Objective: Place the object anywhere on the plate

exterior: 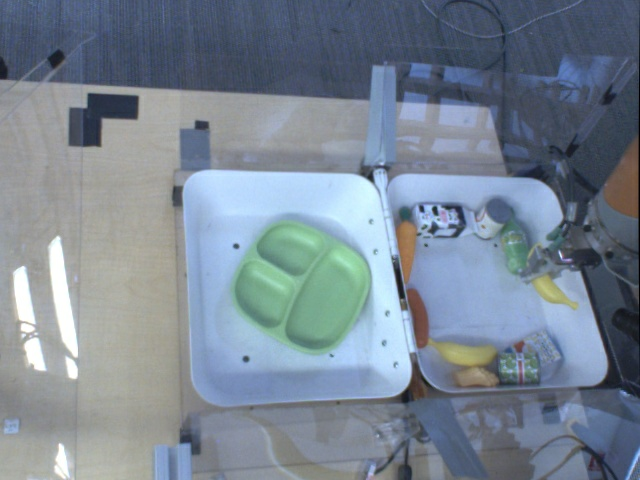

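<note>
Your gripper sits low at the right edge of the right bin; you cannot tell from here how it stands. Just beneath it lies a small yellow banana-shaped piece, touching or nearly so. The arm comes in from the right, its orange band showing. The green divided plate rests in the left bin, well apart. A green bottle, a small jar, a carrot, a longer banana and a green carton crowd the right bin.
</note>
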You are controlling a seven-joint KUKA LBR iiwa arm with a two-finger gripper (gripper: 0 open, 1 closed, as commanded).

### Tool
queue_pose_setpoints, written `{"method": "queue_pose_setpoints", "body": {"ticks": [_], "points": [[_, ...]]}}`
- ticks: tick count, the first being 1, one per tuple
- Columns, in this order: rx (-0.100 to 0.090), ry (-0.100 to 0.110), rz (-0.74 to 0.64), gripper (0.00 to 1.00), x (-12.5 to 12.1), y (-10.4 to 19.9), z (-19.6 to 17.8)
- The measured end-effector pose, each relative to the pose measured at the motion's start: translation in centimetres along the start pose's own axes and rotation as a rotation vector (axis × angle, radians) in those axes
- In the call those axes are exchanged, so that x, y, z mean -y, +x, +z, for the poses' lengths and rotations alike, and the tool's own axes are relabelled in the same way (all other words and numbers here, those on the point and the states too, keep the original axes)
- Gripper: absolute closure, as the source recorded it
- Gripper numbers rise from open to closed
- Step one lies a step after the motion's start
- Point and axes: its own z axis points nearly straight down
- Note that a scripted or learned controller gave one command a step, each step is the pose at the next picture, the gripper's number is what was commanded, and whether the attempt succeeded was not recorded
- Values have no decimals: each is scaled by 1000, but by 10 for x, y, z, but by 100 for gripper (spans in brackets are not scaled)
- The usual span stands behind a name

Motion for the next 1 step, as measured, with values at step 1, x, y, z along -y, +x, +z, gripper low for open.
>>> {"method": "queue_pose_setpoints", "body": {"ticks": [1], "points": [[-1,3,-109,100,26,67,1]]}}
